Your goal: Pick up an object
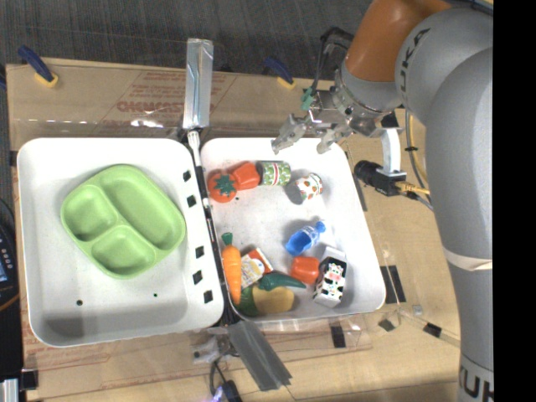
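We see the gripper (306, 138) hovering with fingers spread and nothing between them, at twelve o'clock over the right bin (356, 224), above the toy tomato (222, 185).

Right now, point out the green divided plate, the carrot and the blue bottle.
green divided plate (123, 219): camera view, on the ridge where its three compartments meet.
carrot (231, 270): camera view, on the middle of its orange body.
blue bottle (301, 239): camera view, on its blue body, below the cap.
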### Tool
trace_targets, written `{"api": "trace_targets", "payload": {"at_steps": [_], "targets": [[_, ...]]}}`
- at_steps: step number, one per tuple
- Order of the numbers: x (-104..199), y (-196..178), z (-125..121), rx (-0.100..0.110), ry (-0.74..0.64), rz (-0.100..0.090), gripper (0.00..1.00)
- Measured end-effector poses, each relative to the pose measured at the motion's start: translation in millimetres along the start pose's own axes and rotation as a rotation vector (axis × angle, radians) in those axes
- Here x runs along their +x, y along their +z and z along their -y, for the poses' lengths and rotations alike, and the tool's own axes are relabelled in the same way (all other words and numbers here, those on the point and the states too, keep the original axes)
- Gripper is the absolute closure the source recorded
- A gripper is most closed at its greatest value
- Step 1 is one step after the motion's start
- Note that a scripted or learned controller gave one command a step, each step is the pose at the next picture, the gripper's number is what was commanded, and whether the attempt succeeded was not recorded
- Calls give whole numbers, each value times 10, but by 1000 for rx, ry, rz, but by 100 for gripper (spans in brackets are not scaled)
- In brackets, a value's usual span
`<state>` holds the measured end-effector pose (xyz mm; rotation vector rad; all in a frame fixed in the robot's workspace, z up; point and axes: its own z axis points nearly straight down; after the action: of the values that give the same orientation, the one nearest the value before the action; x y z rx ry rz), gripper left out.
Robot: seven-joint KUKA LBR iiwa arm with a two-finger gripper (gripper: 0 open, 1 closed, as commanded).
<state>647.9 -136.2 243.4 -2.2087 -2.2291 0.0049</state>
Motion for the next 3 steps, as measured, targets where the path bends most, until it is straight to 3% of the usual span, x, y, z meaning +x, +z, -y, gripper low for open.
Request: {"api": "trace_targets", "payload": {"at_steps": [1,2,3], "targets": [[-209,1174,74,-22,310,-1,0],[-218,1056,62,-25,305,2,100],[-224,900,67,-3,231,0,100]]}}
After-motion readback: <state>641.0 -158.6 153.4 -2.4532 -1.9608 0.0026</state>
